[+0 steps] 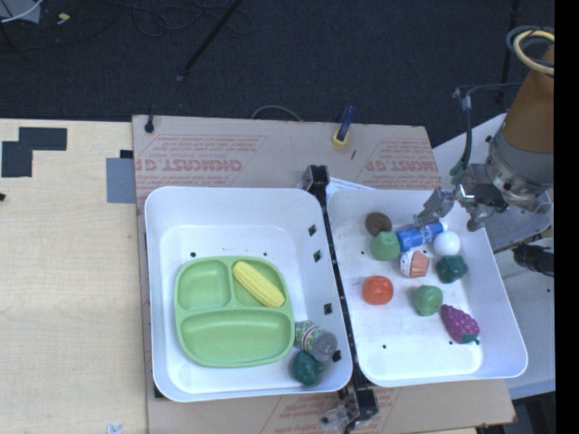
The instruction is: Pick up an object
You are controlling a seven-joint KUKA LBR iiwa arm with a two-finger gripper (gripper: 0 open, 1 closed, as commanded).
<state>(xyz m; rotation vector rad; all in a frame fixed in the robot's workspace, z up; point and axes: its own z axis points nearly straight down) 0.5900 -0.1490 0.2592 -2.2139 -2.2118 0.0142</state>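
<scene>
- Gripper (441,208) hangs over the right bin's (507,351) far edge, fingers spread, nothing between them, tips just above the blue can (418,237).
- Can lies near the far right corner, touching a white ball (446,241) and close to a green block (386,245); I judge it the likeliest pick.
- Descend straight, straddle the can's short axis, close only once low, lest the ball roll away.
- Crowding is worst at the far edge; the orange ball (377,289) and grapes (460,323) sit freer.
- Near edge has open floor for a retreat.
</scene>
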